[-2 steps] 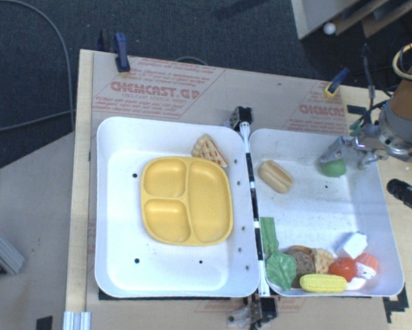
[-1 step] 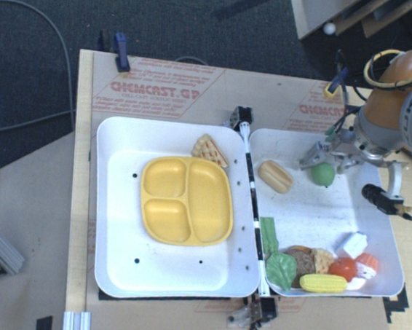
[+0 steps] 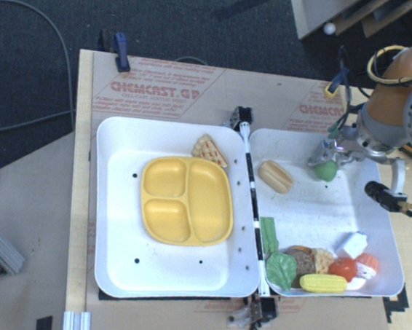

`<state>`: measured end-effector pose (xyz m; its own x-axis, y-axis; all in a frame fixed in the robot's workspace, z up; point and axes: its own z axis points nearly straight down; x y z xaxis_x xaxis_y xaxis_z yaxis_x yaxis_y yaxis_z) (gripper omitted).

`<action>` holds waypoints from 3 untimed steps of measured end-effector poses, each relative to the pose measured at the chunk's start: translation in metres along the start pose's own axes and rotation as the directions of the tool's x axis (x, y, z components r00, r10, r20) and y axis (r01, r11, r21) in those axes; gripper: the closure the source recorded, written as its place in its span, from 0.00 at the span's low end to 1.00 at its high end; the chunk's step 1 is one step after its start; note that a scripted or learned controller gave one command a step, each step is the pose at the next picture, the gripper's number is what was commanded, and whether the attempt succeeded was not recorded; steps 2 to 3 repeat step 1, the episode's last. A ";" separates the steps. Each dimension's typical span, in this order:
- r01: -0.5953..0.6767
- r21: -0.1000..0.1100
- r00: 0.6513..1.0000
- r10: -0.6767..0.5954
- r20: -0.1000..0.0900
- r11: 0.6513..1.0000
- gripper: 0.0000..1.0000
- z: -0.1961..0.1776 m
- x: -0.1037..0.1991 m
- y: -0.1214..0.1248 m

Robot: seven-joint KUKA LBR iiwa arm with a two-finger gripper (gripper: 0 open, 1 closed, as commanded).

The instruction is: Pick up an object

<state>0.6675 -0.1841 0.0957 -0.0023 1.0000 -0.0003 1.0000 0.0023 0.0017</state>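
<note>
Two white bins sit side by side on the table. Left bin holds a yellow divided plate and a waffle piece at its top edge. Right bin holds a hot dog bun near its upper left and a heap in the lower right corner: lettuce leaf, corn cob, tomato, a brown piece, white block.

End effector is at the upper right of the right bin, right at a small green object. Cannot tell from this slant if it is open or closed, or if the green object is actually held; the two overlap in view, contact unclear.

Risks, as judgement: green object is small and rounded, so it could squirt out of a pinch or roll toward the bin wall. It sits near the bin's far rim, so the end effector may clip that rim. If the grasp is off-centre, a lift would likely come up with nothing.

Surface: table top is cardboard-like sheeting with red print, bins smooth plastic, a black clip at the seam between them. Room: dark carpet floor, a grey cable looping on it at left.
</note>
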 end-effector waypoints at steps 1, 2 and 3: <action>-0.001 0.002 1.000 0.001 -0.002 1.000 1.00 -0.048 0.059 -0.012; -0.001 0.002 1.000 0.001 -0.002 1.000 1.00 -0.048 0.059 -0.012; -0.001 0.002 1.000 0.001 -0.002 1.000 1.00 -0.048 0.059 -0.012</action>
